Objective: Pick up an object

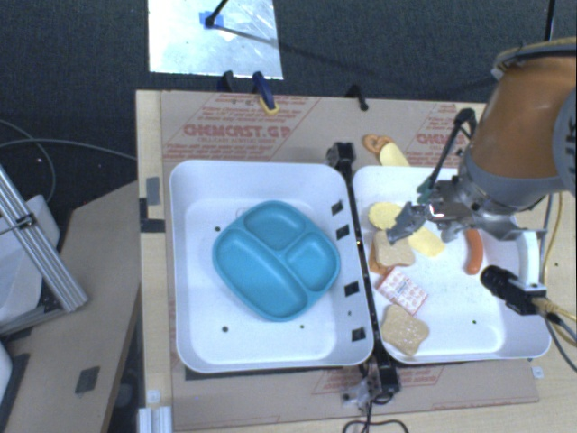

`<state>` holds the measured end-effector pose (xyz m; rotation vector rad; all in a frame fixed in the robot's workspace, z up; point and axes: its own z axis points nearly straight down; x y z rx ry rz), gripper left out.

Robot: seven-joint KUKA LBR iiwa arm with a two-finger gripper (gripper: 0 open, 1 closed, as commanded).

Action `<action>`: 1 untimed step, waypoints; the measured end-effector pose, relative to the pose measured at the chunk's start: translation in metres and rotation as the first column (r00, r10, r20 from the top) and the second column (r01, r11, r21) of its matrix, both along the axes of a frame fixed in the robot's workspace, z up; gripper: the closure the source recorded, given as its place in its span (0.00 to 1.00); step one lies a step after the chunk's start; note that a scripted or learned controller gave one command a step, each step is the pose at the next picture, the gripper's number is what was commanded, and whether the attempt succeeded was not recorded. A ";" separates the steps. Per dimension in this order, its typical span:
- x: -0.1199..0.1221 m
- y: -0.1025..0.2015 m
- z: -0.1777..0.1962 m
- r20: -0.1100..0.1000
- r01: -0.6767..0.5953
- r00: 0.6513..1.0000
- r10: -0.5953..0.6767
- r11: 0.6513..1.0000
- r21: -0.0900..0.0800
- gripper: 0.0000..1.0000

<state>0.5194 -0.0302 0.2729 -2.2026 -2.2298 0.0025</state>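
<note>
Camera view has the gripper (407,221) low over toast (394,250) at the right bin's (505,336) left edge, can't tell its state.

Bare floor is lying open right of the cracker (404,330); toast (393,251) and wrapper (402,290) are crowding above it.

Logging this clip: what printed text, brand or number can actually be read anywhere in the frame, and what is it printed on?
"CHEMCAST GP" in red, on the brown sheet under the bins, near its far left corner.
More red print on the same sheet at far right and along the near edge: too blurred to read.
Red marks on the small white packet in the right bin: too small to read.
</note>
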 end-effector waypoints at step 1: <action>-0.023 0.049 -0.006 0.006 0.005 1.000 -0.005 1.000 -0.003 0.00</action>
